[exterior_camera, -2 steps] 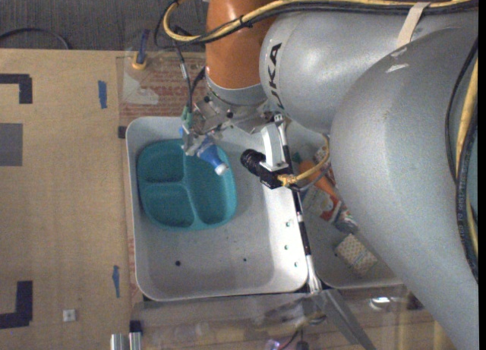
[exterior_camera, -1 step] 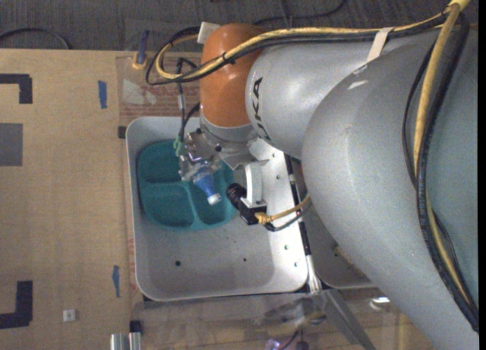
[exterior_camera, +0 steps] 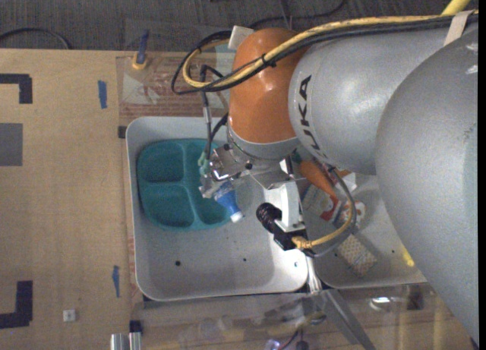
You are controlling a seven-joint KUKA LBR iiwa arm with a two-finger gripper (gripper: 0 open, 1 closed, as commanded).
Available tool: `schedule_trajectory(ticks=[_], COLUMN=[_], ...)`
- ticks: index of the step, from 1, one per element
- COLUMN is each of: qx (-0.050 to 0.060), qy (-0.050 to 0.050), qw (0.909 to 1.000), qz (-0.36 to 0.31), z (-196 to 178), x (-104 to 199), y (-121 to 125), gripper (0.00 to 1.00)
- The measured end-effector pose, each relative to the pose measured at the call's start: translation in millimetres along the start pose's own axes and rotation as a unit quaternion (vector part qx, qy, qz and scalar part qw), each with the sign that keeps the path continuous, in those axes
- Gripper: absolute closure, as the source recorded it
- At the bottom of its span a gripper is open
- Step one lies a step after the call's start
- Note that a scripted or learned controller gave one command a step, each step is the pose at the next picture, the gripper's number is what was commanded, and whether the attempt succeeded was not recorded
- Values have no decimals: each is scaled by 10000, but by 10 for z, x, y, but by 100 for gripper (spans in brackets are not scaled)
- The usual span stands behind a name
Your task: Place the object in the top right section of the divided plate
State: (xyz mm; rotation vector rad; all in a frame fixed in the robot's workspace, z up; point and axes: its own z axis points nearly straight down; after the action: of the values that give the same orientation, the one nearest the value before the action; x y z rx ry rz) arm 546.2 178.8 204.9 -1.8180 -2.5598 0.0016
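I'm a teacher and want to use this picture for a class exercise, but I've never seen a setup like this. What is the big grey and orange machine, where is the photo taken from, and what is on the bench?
The picture comes from a single camera fixed above a wooden bench, looking down at a slant. The large grey shape with the orange band is a robot arm reaching in from the right. At its end is a gripper, the robot's hand, hanging over the teal divided plate. That plate lies in the left white bin. A second white bin sits beside it, mostly hidden under the arm, with a few items inside that are too covered to name. A blue object sits just below the gripper at the plate's edge; whether it is gripped cannot be told.
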Motion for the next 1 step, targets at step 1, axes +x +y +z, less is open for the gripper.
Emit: schedule_trajectory(ticks=[1], qx=[-18], qy=[-9], qw=[9998], qz=[-201], z=[-427], x=[-472], y=[-8], gripper=[100])
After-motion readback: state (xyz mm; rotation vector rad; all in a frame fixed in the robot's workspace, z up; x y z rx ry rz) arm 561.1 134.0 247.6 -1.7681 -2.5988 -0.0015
